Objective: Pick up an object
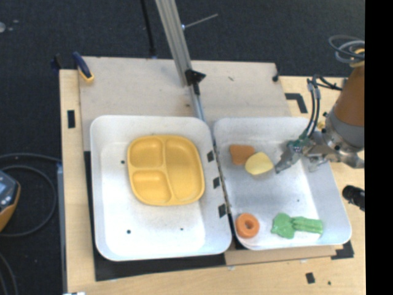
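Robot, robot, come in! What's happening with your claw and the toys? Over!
Gripper low over the right bin, nothing seen held. Yellow piece just left of it, touching the orange block. Orange ring and green toy lie apart, near edge.

It was a robotics lab: around the plywood bench lay dark carpet, loose cables, an aluminium camera mast.

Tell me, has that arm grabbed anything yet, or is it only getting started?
Nothing looks picked up. The gripper sits low over the right white bin, just right of the pale yellow rounded lump, which lies beside the orange block. Whether it touches the lump is unclear. The orange ring and green toy lie at the near edge. Grasping and lifting remain.
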Action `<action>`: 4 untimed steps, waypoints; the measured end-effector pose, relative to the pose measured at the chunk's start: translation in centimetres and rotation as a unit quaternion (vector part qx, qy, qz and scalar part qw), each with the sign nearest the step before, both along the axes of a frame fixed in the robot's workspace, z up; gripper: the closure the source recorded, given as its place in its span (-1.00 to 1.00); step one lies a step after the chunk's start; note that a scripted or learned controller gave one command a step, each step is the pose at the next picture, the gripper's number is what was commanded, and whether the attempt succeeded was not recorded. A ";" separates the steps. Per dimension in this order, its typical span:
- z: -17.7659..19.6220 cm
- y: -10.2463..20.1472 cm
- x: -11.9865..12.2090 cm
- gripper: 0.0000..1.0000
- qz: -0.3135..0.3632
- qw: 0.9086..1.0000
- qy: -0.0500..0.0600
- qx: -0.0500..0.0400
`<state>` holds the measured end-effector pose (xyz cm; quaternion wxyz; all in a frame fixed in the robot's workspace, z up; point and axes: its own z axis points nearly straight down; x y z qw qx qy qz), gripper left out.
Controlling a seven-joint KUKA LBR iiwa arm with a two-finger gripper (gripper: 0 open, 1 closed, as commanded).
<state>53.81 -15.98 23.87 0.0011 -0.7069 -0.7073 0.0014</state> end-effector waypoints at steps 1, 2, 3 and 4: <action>-4.7 0.4 0.7 -1.00 -0.001 1.000 -0.001 0.000; -10.6 0.0 1.5 -1.00 -0.001 1.000 0.000 0.000; -9.1 -0.2 1.6 1.00 -0.003 1.000 -0.004 -0.001; -3.4 0.7 1.7 1.00 0.001 1.000 -0.005 -0.001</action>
